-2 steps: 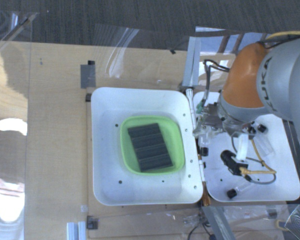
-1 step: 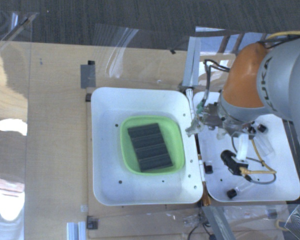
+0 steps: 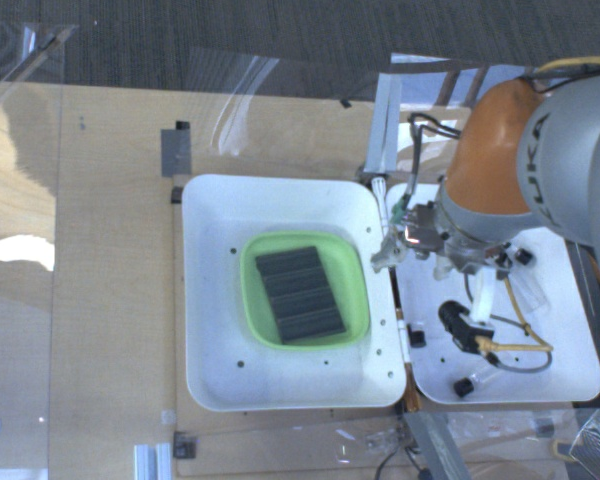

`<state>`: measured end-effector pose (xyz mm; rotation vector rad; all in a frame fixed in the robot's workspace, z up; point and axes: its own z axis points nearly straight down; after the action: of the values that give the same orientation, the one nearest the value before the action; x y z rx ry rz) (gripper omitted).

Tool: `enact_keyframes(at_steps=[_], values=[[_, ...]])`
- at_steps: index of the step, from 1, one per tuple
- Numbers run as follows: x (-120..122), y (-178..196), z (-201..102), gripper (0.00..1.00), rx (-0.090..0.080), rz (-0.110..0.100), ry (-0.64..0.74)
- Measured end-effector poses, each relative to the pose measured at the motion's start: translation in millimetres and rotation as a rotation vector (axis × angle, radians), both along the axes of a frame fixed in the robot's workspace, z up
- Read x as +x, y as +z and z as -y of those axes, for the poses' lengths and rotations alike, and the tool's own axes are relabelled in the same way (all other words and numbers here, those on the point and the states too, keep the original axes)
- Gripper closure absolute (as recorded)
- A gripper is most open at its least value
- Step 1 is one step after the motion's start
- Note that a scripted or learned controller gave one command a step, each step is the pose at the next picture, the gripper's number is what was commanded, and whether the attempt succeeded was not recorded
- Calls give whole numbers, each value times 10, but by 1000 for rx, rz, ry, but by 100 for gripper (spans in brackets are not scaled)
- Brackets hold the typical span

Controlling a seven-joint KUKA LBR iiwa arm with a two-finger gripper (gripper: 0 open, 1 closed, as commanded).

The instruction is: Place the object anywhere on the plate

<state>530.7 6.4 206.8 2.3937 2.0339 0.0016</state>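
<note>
A green square plate (image 3: 352, 268) sits in the middle of the left white bin (image 3: 210, 268). A dark grey ribbed block (image 3: 299, 294) lies flat on the plate, slightly turned, well inside its rim. My gripper (image 3: 392, 250) hangs over the divide between the two bins, just right of the plate's upper right corner and apart from the block. Nothing shows in the gripper. The grey arm with its orange band (image 3: 490, 158) reaches in from the right above the right bin.
The right white bin (image 3: 570, 368) lies under the arm. A small black piece (image 3: 463, 388) rests near its front edge and another (image 3: 417, 338) by its left wall. Wooden bench top spreads to the left.
</note>
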Motion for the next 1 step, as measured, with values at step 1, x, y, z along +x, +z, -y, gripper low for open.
enact_keyframes(at_steps=[1], values=[[-111, 435, 677, 0, -2, 3, -93]])
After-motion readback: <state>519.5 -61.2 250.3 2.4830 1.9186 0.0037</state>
